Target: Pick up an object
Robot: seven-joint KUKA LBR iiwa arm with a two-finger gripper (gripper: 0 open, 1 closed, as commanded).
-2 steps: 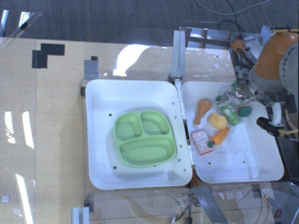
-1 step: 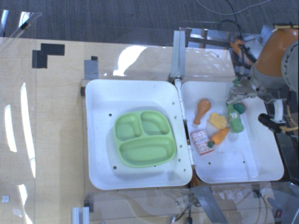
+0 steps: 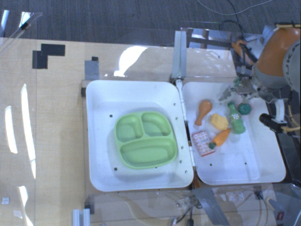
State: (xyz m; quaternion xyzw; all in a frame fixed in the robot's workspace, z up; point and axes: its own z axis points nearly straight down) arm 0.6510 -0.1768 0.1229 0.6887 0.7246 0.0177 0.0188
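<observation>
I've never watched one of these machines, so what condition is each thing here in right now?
Green divided plate: flat in the left bin, nothing in it.
Chicken drumstick: lying loose in the right bin.
Carrot: lying, untouched.
Green bottle: on its side.
Red-and-white packet: lying flat.
End effector: above the right bin's far edge, holding nothing visible.

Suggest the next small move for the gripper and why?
Probably lower toward the green bottle. The gripper sits above the right bin's far edge, just beyond the bottle, holding nothing visible; the bottle is the nearest item in the cluster.
</observation>
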